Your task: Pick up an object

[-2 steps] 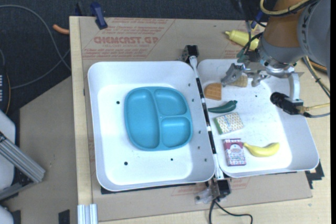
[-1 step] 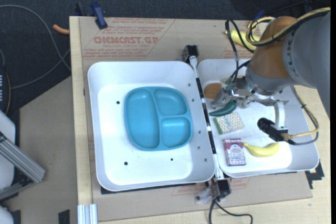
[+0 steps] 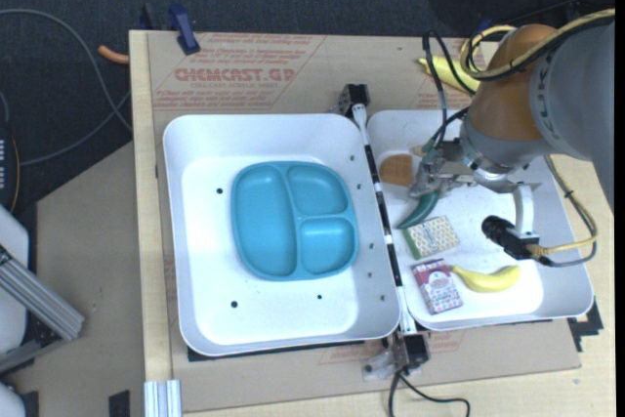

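far left on the back edge of the tabletop [image 3: 146, 210] there's a blue clamp [image 3: 183, 28], and next to it a brown sheet with red print [image 3: 234, 73] runs along behind the bins. the left bin [image 3: 181, 146] has a blue divided plate [image 3: 293, 220] sitting flat roughly in its middle, three compartments, well apart from everything else. a black clip [image 3: 354, 98] sits at the back where the two bins meet. all the loose stuff is in the right bin [image 3: 508, 305], mostly bunched on its left side: a round brown thing [image 3: 395, 170] near the back left, then just in front of it a curved teal piece [image 3: 422, 210], which is the closest thing to the pincer [image 3: 427, 195]. the pincer is low over that spot, right above or touching the teal piece. honestly can't tell which, and can't tell if it's apart, together or clamped on anything, since the wrist blocks the view. just in front of the teal piece lies a small patterned packet [image 3: 433, 235], then a red and white packet [image 3: 437, 286] near the front wall, with a banana [image 3: 488, 278] just beside it to the right. so the pick spot is pretty crowded, brown thing on one side and packets on the other. the grey and orange arm [image 3: 547, 103] comes in over the bin's back right corner.
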Tool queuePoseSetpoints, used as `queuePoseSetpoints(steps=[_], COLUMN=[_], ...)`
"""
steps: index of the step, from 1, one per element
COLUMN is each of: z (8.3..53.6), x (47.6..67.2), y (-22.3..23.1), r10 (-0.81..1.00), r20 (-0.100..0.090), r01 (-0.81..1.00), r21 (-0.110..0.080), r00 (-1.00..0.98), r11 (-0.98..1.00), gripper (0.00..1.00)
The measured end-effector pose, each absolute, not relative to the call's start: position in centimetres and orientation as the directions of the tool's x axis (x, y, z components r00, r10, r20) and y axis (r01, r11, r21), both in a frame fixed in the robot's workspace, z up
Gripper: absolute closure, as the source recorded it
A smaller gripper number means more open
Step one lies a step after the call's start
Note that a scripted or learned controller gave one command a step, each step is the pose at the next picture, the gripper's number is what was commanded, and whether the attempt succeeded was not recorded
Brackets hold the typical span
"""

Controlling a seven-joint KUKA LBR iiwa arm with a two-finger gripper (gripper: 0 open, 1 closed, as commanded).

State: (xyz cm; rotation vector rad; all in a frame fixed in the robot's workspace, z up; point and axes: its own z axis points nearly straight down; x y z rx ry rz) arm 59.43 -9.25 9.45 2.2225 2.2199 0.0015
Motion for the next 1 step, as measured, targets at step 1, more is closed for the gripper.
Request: queuePoseSetpoints(steps=[1], z=[18.53], x=[59.41], y=[-3.95], r10=[1.000], r20=[0.000], r01=[1.000], r21=[0.001], r00=[-0.001], r11=[0.001], gripper=[1.00])
